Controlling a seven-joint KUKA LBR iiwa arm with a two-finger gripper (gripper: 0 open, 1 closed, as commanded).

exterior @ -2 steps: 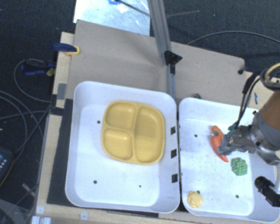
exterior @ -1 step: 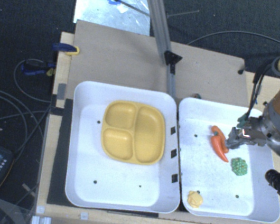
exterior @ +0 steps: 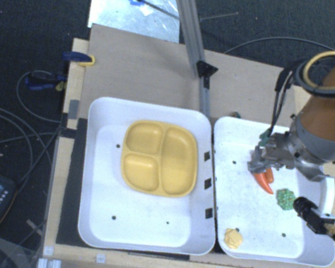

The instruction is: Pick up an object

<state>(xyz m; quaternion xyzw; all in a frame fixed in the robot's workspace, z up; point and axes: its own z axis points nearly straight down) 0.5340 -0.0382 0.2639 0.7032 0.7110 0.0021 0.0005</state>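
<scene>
My gripper (exterior: 263,165) is low over the right bin (exterior: 228,192), near its middle. An orange carrot-shaped toy (exterior: 267,181) pokes out from just under the gripper toward the lower right, and its upper end is hidden by the gripper. A green knobbly toy (exterior: 284,198) lies a little to the right of the carrot. A small yellow toy (exterior: 233,238) rests near the bin's front left corner.
The left bin (exterior: 93,207) holds a yellow three-compartment plate (exterior: 160,158). A black fitting with a cable (exterior: 310,215) hangs off the arm above the right bin's right side. A slanted grey pole (exterior: 194,35) crosses the back of the bench.
</scene>
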